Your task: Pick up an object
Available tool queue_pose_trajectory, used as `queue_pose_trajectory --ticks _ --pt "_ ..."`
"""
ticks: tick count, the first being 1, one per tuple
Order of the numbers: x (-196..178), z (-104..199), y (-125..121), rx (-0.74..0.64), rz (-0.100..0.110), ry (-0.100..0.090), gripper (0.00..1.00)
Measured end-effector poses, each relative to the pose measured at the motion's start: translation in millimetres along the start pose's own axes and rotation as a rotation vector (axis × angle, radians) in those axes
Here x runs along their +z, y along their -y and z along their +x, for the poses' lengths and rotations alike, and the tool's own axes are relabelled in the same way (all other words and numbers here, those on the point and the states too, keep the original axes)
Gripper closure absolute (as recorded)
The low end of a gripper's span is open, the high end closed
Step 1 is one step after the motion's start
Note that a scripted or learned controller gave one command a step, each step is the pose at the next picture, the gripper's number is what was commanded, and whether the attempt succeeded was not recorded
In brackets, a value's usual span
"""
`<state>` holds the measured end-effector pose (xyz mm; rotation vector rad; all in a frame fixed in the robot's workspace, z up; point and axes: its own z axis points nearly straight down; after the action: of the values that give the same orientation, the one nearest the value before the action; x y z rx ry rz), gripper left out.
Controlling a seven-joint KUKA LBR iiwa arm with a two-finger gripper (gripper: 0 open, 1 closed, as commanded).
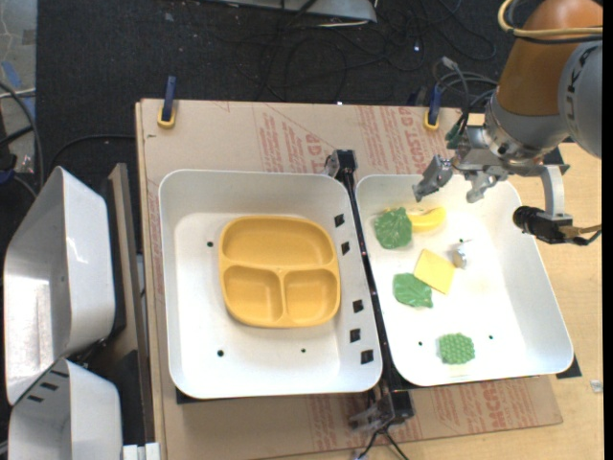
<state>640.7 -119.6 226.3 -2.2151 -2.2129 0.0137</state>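
Counter [287,132]: brown board carrying two shallow white bins side by side. Left bin [192,199]: one yellow tray [280,270] with three compartments, lying flat near the middle. Right bin [536,305]: five loose items. Green leaf [391,228], upper left part of the bin, touching a yellow wedge [427,219] just to its right. Yellow square [435,270] near the centre, tilted like a diamond, its lower left corner touching a second green leaf [413,290]. Green round piece [456,349], bumpy surface, alone near the front edge. Small grey bit [461,254] just right of the yellow square; too small to identify. Arm [551,56]: grey with orange band, entering from the right. Hand [456,182]: above the back edge of the right bin, fingers spread, nothing between them, left finger just above the yellow wedge.
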Motion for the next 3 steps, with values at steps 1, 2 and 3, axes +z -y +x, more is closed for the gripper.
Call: queue_pose_trajectory --ticks 1,2,3 --pt "-9.0 0.4 -2.3 -0.002 -0.014 0.001 0.0" --pt "36.2 -4.5 2.5 0.001 -0.012 0.002 0.0" --pt "81.0 0.5 -3.0 -0.004 -0.012 0.002 0.0"
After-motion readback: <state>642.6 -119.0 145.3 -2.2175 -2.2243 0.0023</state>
